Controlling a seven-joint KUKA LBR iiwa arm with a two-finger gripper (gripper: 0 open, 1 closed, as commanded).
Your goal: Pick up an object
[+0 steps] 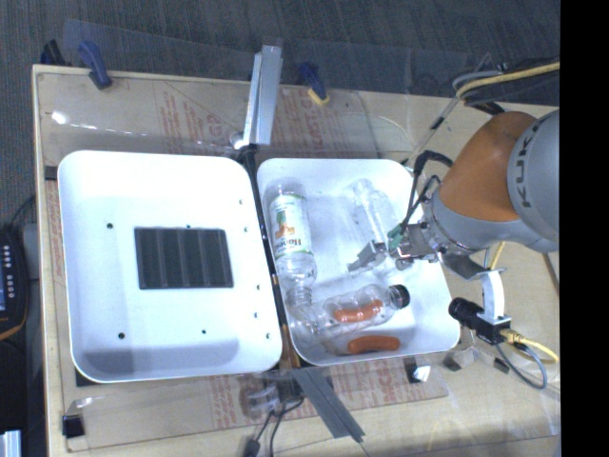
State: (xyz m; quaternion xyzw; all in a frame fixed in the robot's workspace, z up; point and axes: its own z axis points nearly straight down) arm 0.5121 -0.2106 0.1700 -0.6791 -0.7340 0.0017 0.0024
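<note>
Gripper [373, 253] low over right bin [430, 327], finger spread indiscernible, nothing visibly held. Clear bottle with dark cap [357, 310] lies just below gripper; labelled bottle [290, 236] to its left; orange sausage-shaped item [373, 345] near front wall.

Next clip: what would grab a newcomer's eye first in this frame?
Probably the grey arm with its orange band reaching in from the right, its hand low over the right bin. Next, the clutter there: a labelled clear bottle along the bin's left side and another bottle with orange inside near the front. The left bin shows a dark ribbed rectangle.
</note>
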